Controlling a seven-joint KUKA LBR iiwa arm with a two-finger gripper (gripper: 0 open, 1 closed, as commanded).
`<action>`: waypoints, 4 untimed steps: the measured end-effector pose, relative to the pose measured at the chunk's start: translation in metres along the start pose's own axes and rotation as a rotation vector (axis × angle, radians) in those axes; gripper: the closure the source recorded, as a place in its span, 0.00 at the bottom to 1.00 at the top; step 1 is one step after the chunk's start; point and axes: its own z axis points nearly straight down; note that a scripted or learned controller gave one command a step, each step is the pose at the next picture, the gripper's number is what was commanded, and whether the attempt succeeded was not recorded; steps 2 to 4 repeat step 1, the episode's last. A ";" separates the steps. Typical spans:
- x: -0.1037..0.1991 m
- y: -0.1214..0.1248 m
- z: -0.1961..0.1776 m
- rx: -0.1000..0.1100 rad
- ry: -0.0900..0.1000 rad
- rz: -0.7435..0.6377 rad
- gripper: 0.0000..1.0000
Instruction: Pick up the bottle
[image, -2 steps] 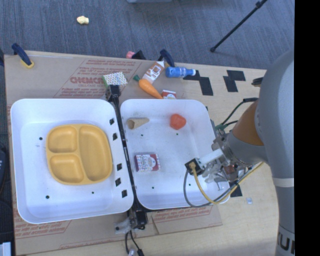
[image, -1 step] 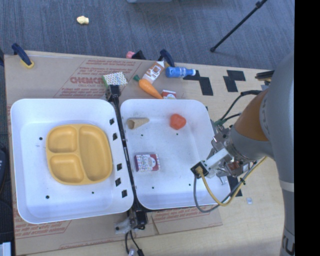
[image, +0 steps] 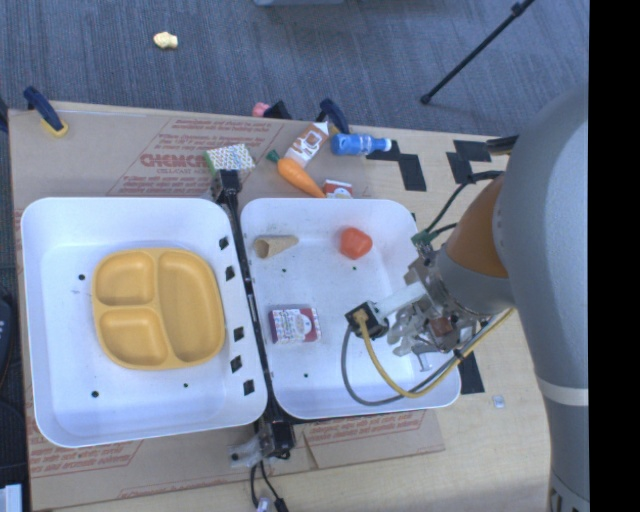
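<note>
Two bottles lie on the cardboard behind the right bin, outside it. One is a small blue bottle (image: 358, 145) on its side. The other is a white bottle with an orange label (image: 306, 145), just left of it. My gripper (image: 412, 338) hangs low over the right side of the right bin (image: 330, 395), well in front of both bottles and apart from them. A yellow cable loops from the wrist over the bin floor. I see nothing held in the gripper.
The right bin holds a red tomato-like ball (image: 355, 242), a tan cone (image: 275, 244) and a small red-and-white packet (image: 294, 325). A toy carrot (image: 298, 177) lies by the bottles. The left bin (image: 50, 400) holds a yellow divided plate (image: 158, 306).
</note>
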 end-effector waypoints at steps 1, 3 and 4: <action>-0.011 0.053 0.090 0.003 -0.003 0.001 1.00; -0.011 0.053 0.090 0.003 -0.003 0.001 1.00; -0.011 0.053 0.090 0.003 -0.003 0.001 1.00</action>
